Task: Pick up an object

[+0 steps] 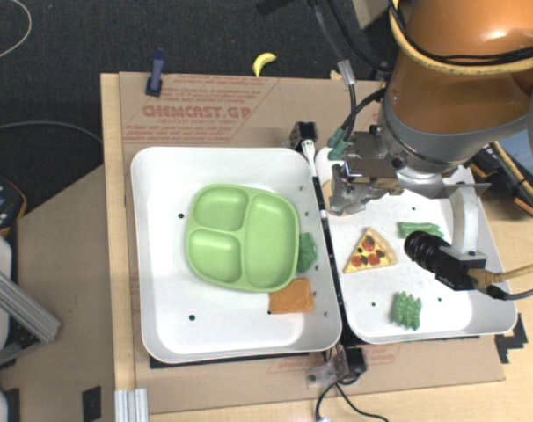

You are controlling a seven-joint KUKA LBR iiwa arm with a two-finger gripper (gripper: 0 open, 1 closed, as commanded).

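Arm [464, 69] above right bin [478, 328], claw [344, 199] low at its upper-left corner.
Claw open or closed: cannot tell. Left bin [161, 262] holds green divided plate [243, 236]; toy pizza slice [369, 251] lies in right bin just beside claw, apart from it.

Left bin [161, 236]: I see a green divided plate [244, 236] with an orange slab [291, 298] against its near right edge. Right bin [372, 319]: a pizza slice [369, 251] mid-bin, a green toy [406, 310] nearer the front wall. The gripper [344, 202] hangs over this bin's far left corner.
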